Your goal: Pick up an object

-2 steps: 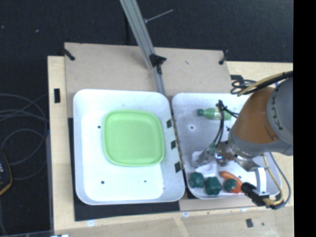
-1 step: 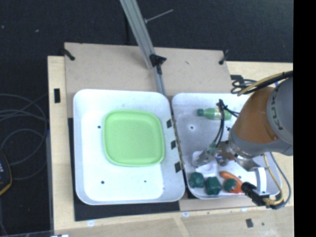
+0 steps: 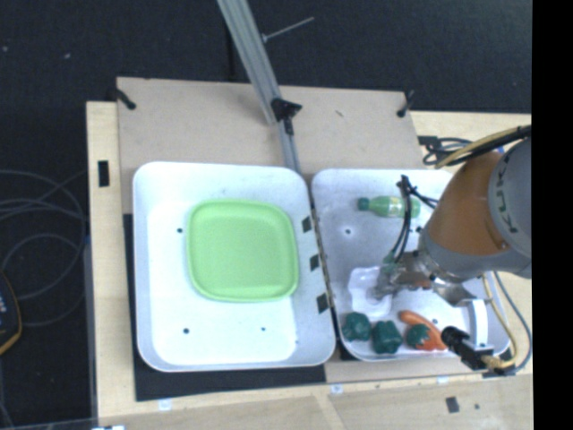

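A pale wooden desk carries a tan board at its far side and two shallow white bins side by side on it, with dark floor and loose cables beyond the left edge. A grey metal pole slants down from the far side to the gap between the bins.

The left bin holds a square green plate lying flat near its middle, with bare white floor all round it, widest along the near side.

The right bin is more crowded. A green bottle lies on its side near the far wall. Along the near wall sit two dark green lumps just beside each other, and right of them an orange and green carrot-like toy. A crumpled white piece lies between them and the bottle. The left half of this bin's floor is open.

The arm comes in from the right over the right bin, covering its right side. The gripper is low over the white piece; whether it is spread or pressed together cannot be told.
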`<state>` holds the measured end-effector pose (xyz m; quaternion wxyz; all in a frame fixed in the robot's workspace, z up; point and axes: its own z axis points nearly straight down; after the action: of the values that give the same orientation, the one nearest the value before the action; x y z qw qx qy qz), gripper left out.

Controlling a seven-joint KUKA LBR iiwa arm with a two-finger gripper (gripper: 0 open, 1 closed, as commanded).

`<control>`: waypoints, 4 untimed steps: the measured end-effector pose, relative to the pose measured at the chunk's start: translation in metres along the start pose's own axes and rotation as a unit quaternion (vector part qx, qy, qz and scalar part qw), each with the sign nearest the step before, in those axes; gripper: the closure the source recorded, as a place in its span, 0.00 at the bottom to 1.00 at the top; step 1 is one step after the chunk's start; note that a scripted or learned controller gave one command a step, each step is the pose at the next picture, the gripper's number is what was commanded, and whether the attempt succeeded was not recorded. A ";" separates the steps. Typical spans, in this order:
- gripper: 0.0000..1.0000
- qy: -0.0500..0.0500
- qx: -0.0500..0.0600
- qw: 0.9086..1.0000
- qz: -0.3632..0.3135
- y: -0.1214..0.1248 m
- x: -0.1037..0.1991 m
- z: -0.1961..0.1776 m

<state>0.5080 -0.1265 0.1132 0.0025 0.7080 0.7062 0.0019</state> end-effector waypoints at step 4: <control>1.00 0.001 0.003 1.000 -0.003 0.014 0.053 -0.115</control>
<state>0.5211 -0.0735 0.2279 -0.0001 0.7059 0.7083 0.0004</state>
